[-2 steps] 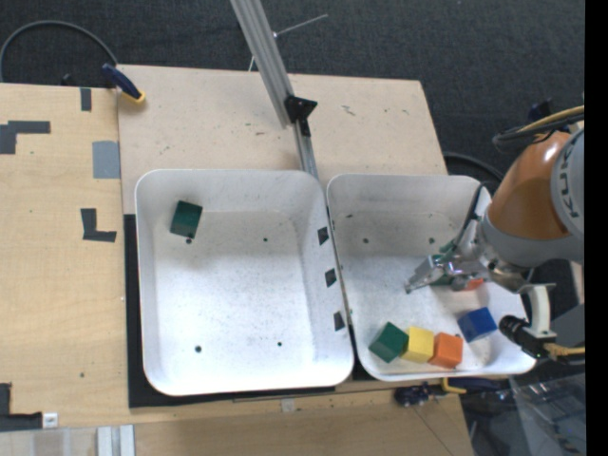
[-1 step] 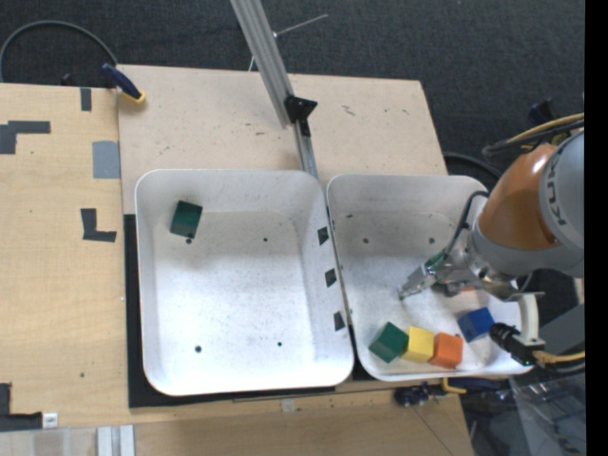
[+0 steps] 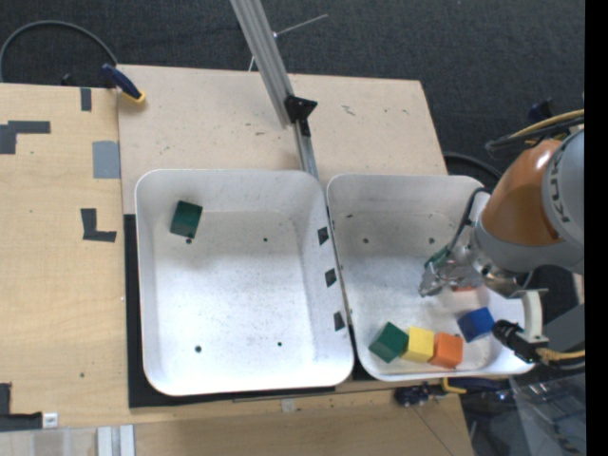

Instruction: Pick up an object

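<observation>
Sitting at lower right, four blocks: green (image 3: 388,341), yellow (image 3: 420,344), orange (image 3: 447,350), blue (image 3: 475,324); a fifth, dark green block (image 3: 186,218), upper left; gripper (image 3: 440,276) grip unclear.

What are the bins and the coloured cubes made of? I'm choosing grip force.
Bins: probably thin moulded plastic, matte white, with rounded corners and scuff specks. Green cube, yellow cube, orange cube, blue cube: evenly coloured, dull; foam or painted wood, can't tell.

Left bin (image 3: 152,255): dark green block (image 3: 186,218) sitting upper left. Right bin (image 3: 399,193): green (image 3: 388,341), yellow (image 3: 420,344), orange (image 3: 447,350), blue (image 3: 475,324) blocks lying lower right; gripper (image 3: 439,278) hovering above them.
</observation>
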You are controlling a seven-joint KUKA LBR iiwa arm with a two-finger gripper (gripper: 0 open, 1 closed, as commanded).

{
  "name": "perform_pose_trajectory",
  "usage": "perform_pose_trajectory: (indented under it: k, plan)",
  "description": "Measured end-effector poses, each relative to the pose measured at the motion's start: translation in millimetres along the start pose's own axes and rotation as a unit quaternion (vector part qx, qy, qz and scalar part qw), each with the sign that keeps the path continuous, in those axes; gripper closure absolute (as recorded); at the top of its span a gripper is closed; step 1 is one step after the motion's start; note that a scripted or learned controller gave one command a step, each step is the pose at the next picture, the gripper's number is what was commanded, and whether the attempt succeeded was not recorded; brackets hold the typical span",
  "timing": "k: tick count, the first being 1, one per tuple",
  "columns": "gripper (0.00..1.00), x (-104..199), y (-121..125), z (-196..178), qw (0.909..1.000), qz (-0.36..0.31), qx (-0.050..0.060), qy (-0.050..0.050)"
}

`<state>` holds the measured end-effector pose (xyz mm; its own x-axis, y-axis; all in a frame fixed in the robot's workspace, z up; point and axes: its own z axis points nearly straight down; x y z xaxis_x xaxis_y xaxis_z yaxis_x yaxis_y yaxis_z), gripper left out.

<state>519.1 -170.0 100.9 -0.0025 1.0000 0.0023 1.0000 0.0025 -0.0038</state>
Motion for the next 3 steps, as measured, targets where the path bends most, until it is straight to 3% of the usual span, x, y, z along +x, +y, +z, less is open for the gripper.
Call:
perform_pose_trajectory:
  k: [3]
  plan:
    - [1.00, 6, 5, -147, 1.0000, 0.000, -0.004, -0.002]
